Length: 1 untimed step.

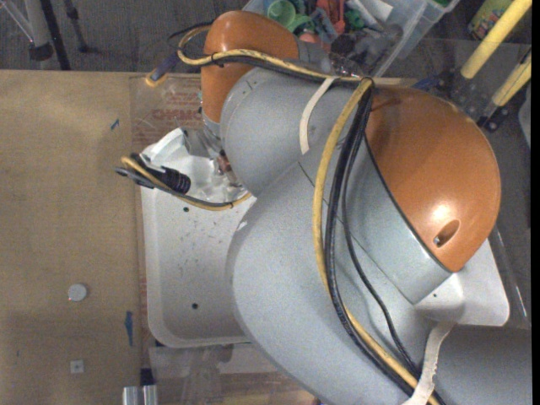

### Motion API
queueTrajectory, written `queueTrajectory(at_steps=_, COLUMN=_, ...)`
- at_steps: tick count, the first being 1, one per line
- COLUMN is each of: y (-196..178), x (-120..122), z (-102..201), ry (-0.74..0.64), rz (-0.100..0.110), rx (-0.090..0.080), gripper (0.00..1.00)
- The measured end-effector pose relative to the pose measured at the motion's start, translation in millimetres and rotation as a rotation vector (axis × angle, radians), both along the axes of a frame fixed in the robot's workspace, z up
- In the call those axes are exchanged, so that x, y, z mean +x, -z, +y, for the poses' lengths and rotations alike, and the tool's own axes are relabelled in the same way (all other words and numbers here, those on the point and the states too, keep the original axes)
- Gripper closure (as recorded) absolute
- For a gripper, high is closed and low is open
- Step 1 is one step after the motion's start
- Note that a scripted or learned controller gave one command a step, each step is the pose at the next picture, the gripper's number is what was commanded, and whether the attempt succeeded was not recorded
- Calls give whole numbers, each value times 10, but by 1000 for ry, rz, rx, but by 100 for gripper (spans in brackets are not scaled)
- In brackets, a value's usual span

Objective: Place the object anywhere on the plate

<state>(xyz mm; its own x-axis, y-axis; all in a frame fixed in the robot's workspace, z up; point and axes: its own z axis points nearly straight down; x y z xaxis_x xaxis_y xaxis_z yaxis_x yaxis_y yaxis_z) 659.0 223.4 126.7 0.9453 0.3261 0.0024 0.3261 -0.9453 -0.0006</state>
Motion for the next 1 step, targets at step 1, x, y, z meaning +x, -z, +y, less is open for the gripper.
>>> queueTrajectory(at_steps=1, y=-2, x=0, z=1, ry=0, rz=0, rx=0, gripper=0)
